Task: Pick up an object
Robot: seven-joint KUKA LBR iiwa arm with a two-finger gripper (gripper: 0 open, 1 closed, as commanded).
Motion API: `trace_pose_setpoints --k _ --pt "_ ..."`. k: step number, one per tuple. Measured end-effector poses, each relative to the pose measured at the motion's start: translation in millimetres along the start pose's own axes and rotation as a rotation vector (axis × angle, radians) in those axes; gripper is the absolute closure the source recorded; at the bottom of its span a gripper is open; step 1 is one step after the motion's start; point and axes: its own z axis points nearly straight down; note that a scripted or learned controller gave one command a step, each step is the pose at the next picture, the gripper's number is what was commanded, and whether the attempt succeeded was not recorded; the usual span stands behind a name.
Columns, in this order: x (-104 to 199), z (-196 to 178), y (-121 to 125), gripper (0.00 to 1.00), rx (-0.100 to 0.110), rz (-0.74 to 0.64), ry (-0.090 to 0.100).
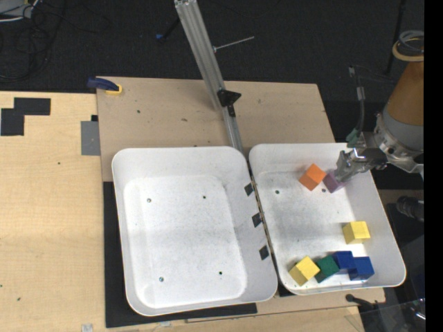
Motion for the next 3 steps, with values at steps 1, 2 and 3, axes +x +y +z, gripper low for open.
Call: trace_pose_setpoints --k 1,2,3 --pt "48 11 6 1.0 0.007 -0.002 0.003" --pt "105 9 -3 1.0 0.008 -0.003 0.003" --pt "160 26 -5 1.0 0.01 -0.003 0.003"
